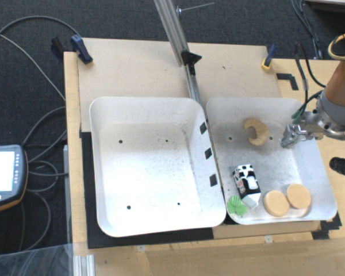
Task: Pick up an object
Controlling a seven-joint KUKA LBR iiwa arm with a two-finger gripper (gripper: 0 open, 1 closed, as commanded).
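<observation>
The curved wooden piece lay in the right bin, toward its twelve o'clock side, with my claw hanging just beside it at its three o'clock, close to the bin's far wall; whether the claw stood wide or narrow I could not tell, and nothing showed in it. I judged I was in the approach, so the next move called for sliding toward nine o'clock over the piece and then descending. Bare floor lay around it, while the two wooden discs, the black-and-white box and the green item crowded the rim at six o'clock, and the left bin sat across the divider.
</observation>
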